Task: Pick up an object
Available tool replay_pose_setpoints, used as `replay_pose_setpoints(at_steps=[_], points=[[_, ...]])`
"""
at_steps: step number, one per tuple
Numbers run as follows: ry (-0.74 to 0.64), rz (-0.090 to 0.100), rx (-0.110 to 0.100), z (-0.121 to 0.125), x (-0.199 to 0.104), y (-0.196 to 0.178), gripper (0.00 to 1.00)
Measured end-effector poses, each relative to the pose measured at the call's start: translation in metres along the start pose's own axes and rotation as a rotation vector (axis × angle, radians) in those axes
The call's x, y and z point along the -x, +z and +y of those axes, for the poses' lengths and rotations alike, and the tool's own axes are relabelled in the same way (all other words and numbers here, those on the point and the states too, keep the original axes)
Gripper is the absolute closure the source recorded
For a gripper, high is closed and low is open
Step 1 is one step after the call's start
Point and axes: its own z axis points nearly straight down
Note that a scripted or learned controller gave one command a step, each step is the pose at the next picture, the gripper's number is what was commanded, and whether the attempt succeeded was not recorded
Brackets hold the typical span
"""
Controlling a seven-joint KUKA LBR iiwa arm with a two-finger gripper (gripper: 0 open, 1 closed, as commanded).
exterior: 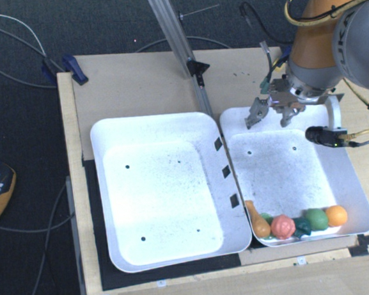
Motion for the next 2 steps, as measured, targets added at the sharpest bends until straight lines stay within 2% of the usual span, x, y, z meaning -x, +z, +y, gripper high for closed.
replay_pose_setpoints(at_steps=[1,2], points=[[0.0,0.0,0.002,0.0,0.0,-0.011,1.0],[0.001,0.0,-0.002,0.028,0.036,0.108,1.0]])
